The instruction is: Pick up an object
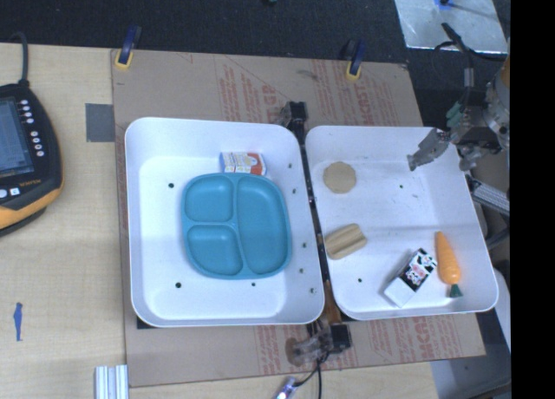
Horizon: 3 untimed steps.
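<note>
The right bin (381, 302) holds a round tan biscuit (340, 177), a tan bread-like block (344, 240), an orange carrot (447, 258) and a small black-and-white carton (409, 277). In the left bin (156, 293) lie a blue divided plate (236, 224) and a small red-and-white box (242, 162) behind it. My gripper (446, 153) hangs over the right bin's far right corner, open, with nothing between its fingers. It is well apart from all the objects.
A black and orange teach pendant (22, 154) lies on the bench at the far left. Blue clamps (128, 44) (353, 57) hold the cardboard sheet at the back. Black brackets (296, 114) sit between the bins.
</note>
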Each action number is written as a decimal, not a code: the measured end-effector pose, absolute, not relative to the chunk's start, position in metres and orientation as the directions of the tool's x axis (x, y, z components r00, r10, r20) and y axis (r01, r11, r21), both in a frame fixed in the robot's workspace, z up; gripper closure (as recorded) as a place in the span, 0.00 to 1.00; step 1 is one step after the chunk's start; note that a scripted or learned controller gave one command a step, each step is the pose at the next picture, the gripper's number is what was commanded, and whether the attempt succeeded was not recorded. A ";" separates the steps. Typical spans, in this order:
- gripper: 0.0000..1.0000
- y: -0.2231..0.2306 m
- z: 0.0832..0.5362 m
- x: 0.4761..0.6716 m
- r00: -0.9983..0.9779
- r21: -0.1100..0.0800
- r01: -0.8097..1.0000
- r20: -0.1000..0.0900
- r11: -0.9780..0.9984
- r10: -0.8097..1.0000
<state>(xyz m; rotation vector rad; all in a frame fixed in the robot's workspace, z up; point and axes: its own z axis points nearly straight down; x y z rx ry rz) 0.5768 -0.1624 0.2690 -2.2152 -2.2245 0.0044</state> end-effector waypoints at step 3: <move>0.00 -0.095 0.116 0.559 -0.006 -0.006 1.000 0.000 0.006 1.000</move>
